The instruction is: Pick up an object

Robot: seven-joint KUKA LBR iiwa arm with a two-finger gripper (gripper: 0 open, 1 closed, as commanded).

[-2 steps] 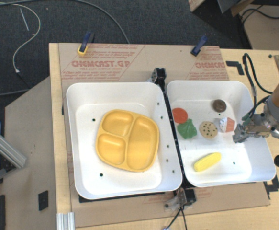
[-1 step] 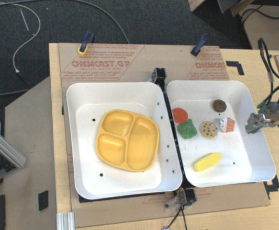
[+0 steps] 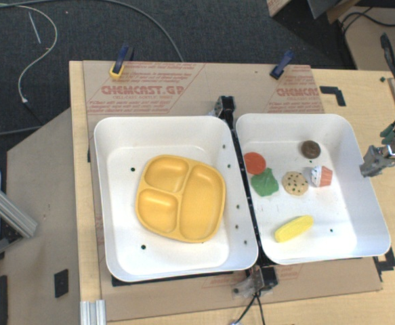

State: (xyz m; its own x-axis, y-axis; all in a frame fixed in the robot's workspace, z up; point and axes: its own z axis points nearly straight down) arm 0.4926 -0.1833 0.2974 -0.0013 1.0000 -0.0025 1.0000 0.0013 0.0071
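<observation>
The right bin (image 3: 360,181) holds the candidate objects in a loose cluster, each apart from its neighbours, which leaves room for a pick. From the speckled cookie (image 3: 295,183) as clock centre: the brown disc (image 3: 310,149) lies at 1 o'clock, the orange-and-white piece (image 3: 321,176) at 3, the yellow corn cob (image 3: 294,228) at 6, the green piece (image 3: 264,183) at 9, the red disc (image 3: 254,162) at 10. The left bin (image 3: 109,181) carries a yellow divided plate (image 3: 181,198). The gripper (image 3: 380,157) hangs at the right bin's 3 o'clock rim, outside the cluster; its jaw state cannot be told. No object is lifted.
</observation>
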